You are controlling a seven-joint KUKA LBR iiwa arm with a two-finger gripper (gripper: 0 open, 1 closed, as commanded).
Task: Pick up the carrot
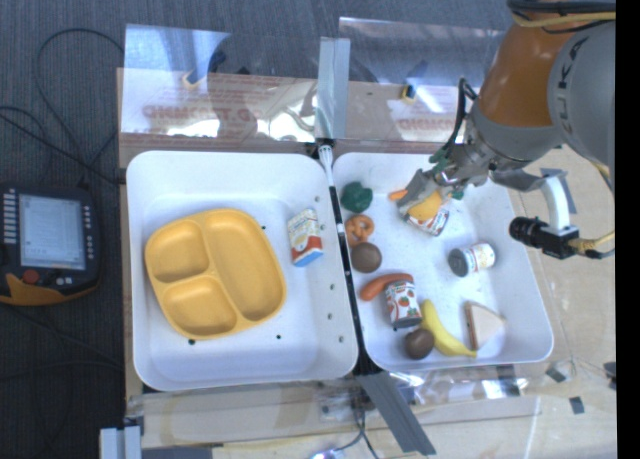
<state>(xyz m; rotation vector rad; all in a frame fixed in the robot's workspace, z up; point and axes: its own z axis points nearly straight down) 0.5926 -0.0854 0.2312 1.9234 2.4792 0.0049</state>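
Observation:
In the right bin (pixel 520 247), a small orange tapered end (pixel 399 194) pokes out to the left of my gripper; it looks like the carrot, and the rest of it is hidden under the gripper. My gripper (pixel 438 185) hangs low over the bin's upper middle. It is directly above a yellow-orange and white packet (pixel 430 213), which partly shows below it. I cannot tell whether anything is held.
The right bin also holds a green broccoli (pixel 355 195), an orange fruit (pixel 360 228), a brown kiwi (pixel 366 257), a red-orange sausage-like piece (pixel 383 285), a red can (pixel 402 305), a banana (pixel 446 332), a sandwich wedge (pixel 485 324) and a lying can (pixel 472 259). The left bin holds a yellow plate (pixel 212 270) and a carton (pixel 305 236).

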